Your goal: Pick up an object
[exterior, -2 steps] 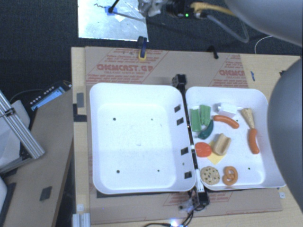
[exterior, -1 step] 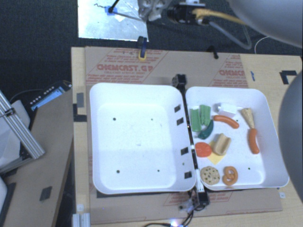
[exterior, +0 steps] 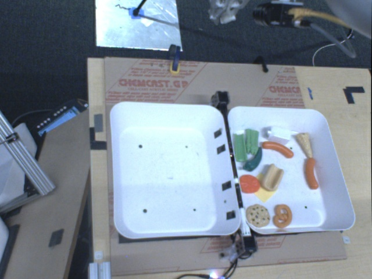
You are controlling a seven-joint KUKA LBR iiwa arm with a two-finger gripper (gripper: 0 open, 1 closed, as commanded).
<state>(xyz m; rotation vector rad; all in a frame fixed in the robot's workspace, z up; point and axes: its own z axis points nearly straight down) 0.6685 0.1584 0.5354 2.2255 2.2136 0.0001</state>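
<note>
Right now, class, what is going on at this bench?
The gripper hangs high above the bench, beyond the far edge, holding nothing. All the toy food sits in the right bin: two sausages, a pretzel, a cookie, a tomato slice, green pieces. Nothing has been picked up.

**Surfaces and finishes**

Two white bins, left (exterior: pixel 168 170) and right (exterior: pixel 334 173): smooth plastic, faint sheen. Beneath, a cardboard sheet (exterior: pixel 192 80), matt, tan, printed in red. Bench (exterior: pixel 75 167) of pale wood-like board, matt. Floor (exterior: pixel 46 51) dark, carpet-like, rough. Metal plate (exterior: pixel 138 15) on it, shiny, reflective. Toy food smooth, plastic-looking: glossy sausages (exterior: pixel 278 149) (exterior: pixel 311 173), green pieces (exterior: pixel 245 144), red slice (exterior: pixel 250 183), bread-like piece (exterior: pixel 271 176); cookie (exterior: pixel 257 215) and pretzel (exterior: pixel 282 215) matt, textured. Gripper (exterior: pixel 228 7) clear, glossy plastic by the look.
</note>
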